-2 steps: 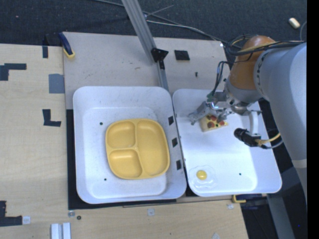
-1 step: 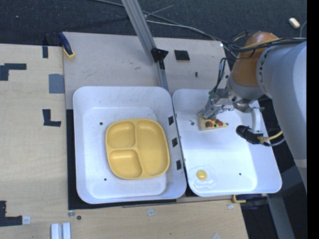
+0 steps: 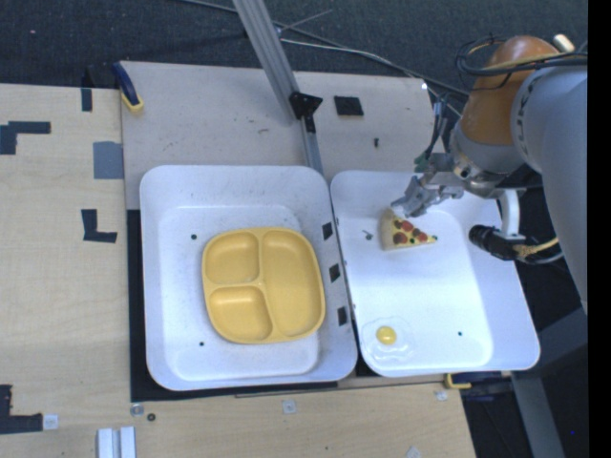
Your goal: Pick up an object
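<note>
The arm [image 3: 535,113] enters from the upper right of the frame. The left bin [image 3: 172,256] holds a yellow tray [image 3: 263,284] with three compartments. In the right bin [image 3: 496,313], a pizza slice [image 3: 406,232] lies in the upper part, a fried egg [image 3: 387,337] near the lower edge. The gripper [image 3: 412,203] hangs just above the slice's upper edge, perhaps touching it; whether its fingers are spread or closed I cannot tell.
</note>
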Tool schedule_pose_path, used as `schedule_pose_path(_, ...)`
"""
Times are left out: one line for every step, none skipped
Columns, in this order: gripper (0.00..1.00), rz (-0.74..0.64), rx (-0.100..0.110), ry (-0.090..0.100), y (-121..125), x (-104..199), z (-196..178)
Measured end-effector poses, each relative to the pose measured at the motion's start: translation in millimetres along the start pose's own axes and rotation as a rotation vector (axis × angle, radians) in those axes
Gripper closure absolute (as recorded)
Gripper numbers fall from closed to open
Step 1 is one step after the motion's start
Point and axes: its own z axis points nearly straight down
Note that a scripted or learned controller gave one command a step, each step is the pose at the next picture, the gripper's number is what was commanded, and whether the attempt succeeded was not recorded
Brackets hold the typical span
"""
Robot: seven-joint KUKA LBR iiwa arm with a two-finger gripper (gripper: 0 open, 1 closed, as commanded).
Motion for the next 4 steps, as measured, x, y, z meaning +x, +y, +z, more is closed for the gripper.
schedule_pose_path(1.00,0.000,0.000,0.000,-5,5,-46)
schedule_pose_path(1.00,0.000,-0.002,0.000,-4,5,-99)
schedule_pose_path(1.00,-0.004,0.002,0.001,0,57,-103)
schedule_pose_path(1.00,-0.004,0.006,0.002,-3,114,-86)
